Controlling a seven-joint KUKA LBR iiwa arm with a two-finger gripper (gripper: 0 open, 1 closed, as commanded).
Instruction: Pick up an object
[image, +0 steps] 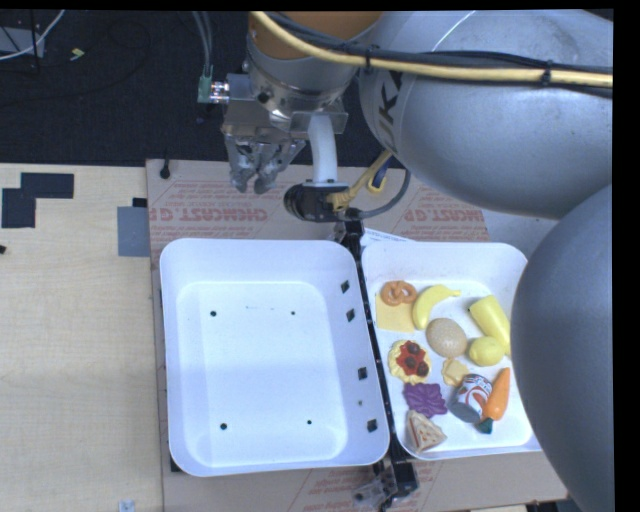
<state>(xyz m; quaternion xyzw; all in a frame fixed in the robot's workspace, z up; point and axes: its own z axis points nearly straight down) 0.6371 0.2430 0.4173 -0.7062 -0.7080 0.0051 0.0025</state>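
Gripper (258, 172) hangs up above the bins w/ fingers together, holding nothing. Toy banana (436, 300) sits in right bin (510, 262). Prob light, hard, slippery plastic; grab across its middle.

Bright, even overhead light; white bins (262, 262) near blown out w/ little surface detail. Soft shadow along left bin's inner walls. Arm (500, 130) up close looks blurry, w/ mild glare. Background top-left very dark. Overall slightly soft, lo-res.
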